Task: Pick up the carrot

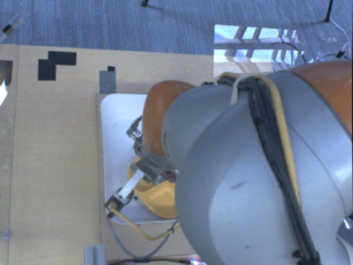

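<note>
My grey arm with its orange band reaches in from the right and covers most of the view. The gripper (146, 166) hangs low over the near part of the left white bin (113, 148), its metal wrist parts showing just under the orange band. A yellow rounded object (157, 196) lies in the bin directly below and beside the gripper, partly hidden by the arm. The arm hides the rest of the bin's contents and the right bin.
Bare white floor of the left bin shows along its left side and far corner. Wooden bench (49, 164) stretches to the left. A small grey bracket (107, 80) stands at the bin's far left corner, with black marks (55, 64) beyond it.
</note>
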### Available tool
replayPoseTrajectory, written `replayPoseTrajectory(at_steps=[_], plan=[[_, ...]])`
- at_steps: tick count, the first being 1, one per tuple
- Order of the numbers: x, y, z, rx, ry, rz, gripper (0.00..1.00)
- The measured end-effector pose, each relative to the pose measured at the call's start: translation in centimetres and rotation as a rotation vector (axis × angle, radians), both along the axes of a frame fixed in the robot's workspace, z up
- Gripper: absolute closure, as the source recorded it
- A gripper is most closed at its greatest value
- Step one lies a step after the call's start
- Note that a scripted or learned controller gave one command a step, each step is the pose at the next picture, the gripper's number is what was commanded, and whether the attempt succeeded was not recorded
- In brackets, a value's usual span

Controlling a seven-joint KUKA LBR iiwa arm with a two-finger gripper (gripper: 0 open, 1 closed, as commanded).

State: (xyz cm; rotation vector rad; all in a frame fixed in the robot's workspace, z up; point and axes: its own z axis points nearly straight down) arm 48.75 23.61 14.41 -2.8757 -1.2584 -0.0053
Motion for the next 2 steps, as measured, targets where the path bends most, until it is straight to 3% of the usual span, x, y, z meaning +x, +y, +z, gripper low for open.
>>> replayPoseTrajectory(at_steps=[1,2], plan=[[0.0,0.0,6.3,0.001,-0.001,-0.331,1.00],[0.2,-0.2,2.4,-0.003,0.005,-0.463,1.00]])
